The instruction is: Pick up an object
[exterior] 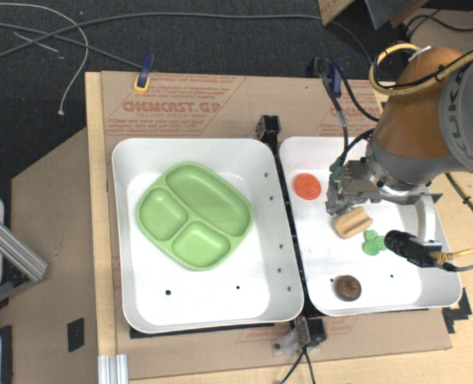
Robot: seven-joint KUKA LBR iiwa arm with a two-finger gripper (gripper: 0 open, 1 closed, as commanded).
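Claw (350, 204) hangs just above the tan block (352, 222) in the right bin (428, 294); its spread we cannot tell, so we advise centring before closing.

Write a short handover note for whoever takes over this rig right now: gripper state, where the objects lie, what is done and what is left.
Gripper: low over the right bin, just above the tan block; whether it is open or shut cannot be told, and no object is seen held.
Right bin: orange disc near the upper left, tan block in the middle, small green piece just right of it, brown round piece near the front.
Left bin: green divided plate.
Done: arm positioned over the block.
Left: grasp and lift an object, likely the tan block.
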